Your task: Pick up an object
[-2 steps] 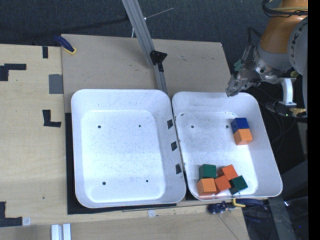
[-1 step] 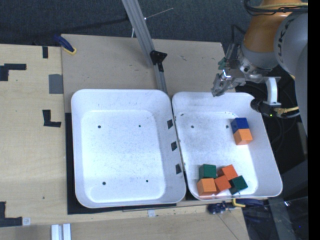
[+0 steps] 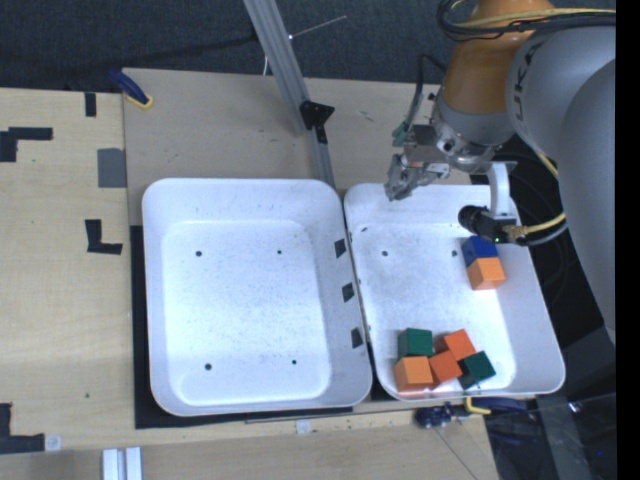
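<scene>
The gripper (image 3: 403, 184) is hanging over the far rim of the right bin (image 3: 520, 318), and whether it is spread or pressed together cannot be told. Nothing is showing between its tips. An orange block (image 3: 486, 273) touching a blue one (image 3: 477, 250) is lying well apart from it by the bin's right wall. A cluster of green and orange blocks (image 3: 440, 358) is sitting farther off, at the bin's near edge. The left bin (image 3: 160, 218) is lying beside it on the table (image 3: 60, 298)

End effector (image 3: 403, 186) above right bin's (image 3: 372, 268) far rim
</scene>
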Motion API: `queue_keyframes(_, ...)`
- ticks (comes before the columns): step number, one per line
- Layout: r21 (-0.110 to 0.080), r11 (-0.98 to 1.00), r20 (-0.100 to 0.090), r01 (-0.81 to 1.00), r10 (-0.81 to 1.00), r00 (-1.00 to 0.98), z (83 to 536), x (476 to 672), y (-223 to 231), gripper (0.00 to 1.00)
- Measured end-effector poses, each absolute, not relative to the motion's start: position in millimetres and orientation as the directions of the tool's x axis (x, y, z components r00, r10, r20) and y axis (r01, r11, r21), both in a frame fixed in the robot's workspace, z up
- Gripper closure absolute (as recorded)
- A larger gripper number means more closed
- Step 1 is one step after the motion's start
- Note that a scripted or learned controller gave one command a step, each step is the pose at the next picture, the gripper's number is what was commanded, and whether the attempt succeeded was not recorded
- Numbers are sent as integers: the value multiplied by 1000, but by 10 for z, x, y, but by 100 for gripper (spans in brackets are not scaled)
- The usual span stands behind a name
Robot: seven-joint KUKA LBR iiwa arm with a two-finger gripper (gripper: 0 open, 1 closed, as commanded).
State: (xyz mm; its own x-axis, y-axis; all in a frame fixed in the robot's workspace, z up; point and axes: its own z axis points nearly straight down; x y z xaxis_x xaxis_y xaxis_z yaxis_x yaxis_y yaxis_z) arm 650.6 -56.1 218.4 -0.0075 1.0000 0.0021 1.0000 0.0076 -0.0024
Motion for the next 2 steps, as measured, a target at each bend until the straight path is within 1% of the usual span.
queue_keyframes(2,-3,8,1,1000,1000,-8,2105,6292,496,100)
